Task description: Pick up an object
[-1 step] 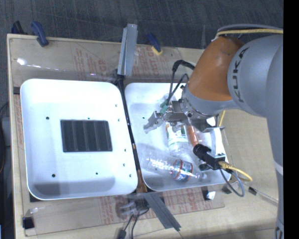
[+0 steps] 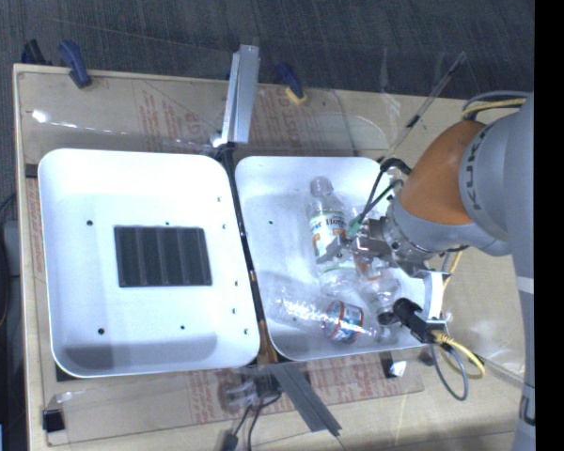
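While I look from left to right, the left bin (image 2: pixel 75 252) carries a dark grate (image 2: pixel 163 256). Clear plastic bottles lie in the right bin (image 2: pixel 263 195): one bottle (image 2: pixel 326 222) near the middle, another bottle (image 2: pixel 324 316) near the front wall. My gripper (image 2: pixel 362 245) is low beside the middle bottle; whether it is open or closed I cannot tell. I would center on the bottle's body before closing, because clear plastic slips easily.
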